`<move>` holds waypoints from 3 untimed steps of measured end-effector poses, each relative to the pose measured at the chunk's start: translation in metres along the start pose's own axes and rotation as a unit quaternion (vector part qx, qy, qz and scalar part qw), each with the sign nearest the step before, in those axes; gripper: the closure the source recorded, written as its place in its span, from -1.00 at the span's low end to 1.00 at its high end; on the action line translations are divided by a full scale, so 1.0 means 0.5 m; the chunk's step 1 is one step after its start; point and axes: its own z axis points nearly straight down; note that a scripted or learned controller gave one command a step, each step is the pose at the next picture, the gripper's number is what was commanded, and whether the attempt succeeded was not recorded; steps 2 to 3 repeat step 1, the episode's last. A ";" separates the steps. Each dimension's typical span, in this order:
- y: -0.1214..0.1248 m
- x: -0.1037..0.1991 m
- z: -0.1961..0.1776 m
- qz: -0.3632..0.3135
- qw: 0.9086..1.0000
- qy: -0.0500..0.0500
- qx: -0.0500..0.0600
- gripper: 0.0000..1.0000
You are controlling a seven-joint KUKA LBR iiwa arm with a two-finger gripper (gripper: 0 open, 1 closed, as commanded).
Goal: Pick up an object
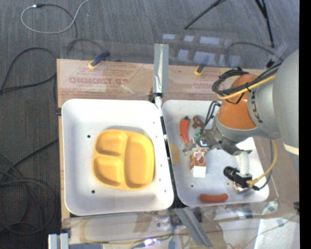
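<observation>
From the camera view, the gripper [203, 141] is seen low over the right bin [218, 181], toward its ten o'clock corner, with the orange band [235, 111] of the arm above it at three o'clock. Whether the gripper is wide or narrow cannot be told from this slant, and nothing is seen held. The pick is therefore judged not yet done, with the grasp and the lift left to do. The candidates are all found in that bin. A small carton [198, 163] lies just beside the gripper at six o'clock and looks the likeliest. An orange carrot-like piece [183, 130] lies at nine o'clock of the gripper and a brown piece [197, 121] at eleven. A sausage [214, 197] is well apart, near the bin's six o'clock rim. In the left bin [77, 126] a yellow divided tray [125, 158] is laid at the centre. Both bins are borne on a printed cardboard sheet [102, 80], pinned at twelve o'clock by clamps [98, 59]. Around the bench, dark carpet [29, 126] is strewn with cables [46, 19], and stand legs [214, 9] are seen at one o'clock.
</observation>
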 end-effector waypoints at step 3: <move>0.022 0.067 -0.165 0.037 0.999 0.000 0.009 1.00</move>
